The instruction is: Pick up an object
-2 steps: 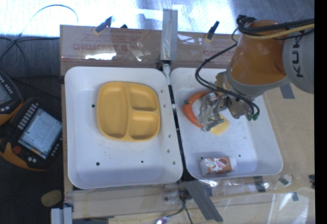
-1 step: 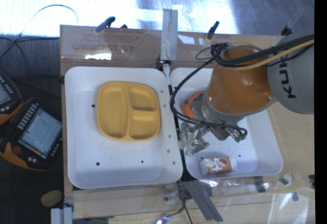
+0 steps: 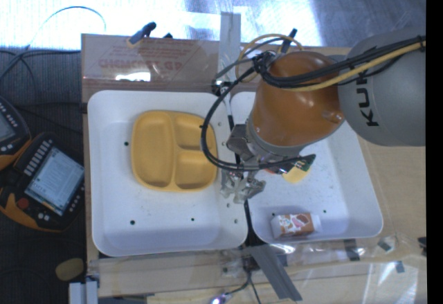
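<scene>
Gripper [image 3: 242, 188] hangs low over the ridge where the two bins meet, under the arm's orange band; whether it is open or closed I cannot tell, since the wrist hides most of it, and nothing can be seen held in it.

Taking that ridge as landmark: the tray [image 3: 173, 150], yellow and in compartments, lies flat in the left bin [image 3: 111, 226], just left of the ridge. A small packet [image 3: 295, 224] lies in the right bin [image 3: 360, 219], right of the ridge and nearer the camera, its long axis running left to right. A yellow piece [image 3: 297, 172] peeks out by the wrist.

I judge the packet the likelier pick; it lies to the gripper's right and toward the bench's near edge.
</scene>
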`<state>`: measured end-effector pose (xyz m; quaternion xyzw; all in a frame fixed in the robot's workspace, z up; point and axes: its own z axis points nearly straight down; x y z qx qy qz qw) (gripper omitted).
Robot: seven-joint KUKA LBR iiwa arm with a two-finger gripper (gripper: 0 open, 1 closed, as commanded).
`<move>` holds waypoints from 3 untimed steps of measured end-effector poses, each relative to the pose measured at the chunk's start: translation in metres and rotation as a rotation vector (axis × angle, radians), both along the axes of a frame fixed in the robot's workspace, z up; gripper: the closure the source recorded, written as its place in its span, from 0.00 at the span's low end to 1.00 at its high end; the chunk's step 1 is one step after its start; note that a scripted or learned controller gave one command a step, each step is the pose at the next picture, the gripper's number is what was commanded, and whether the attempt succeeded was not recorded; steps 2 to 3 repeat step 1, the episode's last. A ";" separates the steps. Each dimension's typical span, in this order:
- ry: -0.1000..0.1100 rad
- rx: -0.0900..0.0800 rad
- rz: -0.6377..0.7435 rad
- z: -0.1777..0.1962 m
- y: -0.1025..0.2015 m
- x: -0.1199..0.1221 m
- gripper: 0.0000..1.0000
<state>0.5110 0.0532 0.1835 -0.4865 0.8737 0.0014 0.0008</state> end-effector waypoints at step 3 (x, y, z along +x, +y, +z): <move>-0.002 0.000 0.236 0.057 -0.034 0.015 1.00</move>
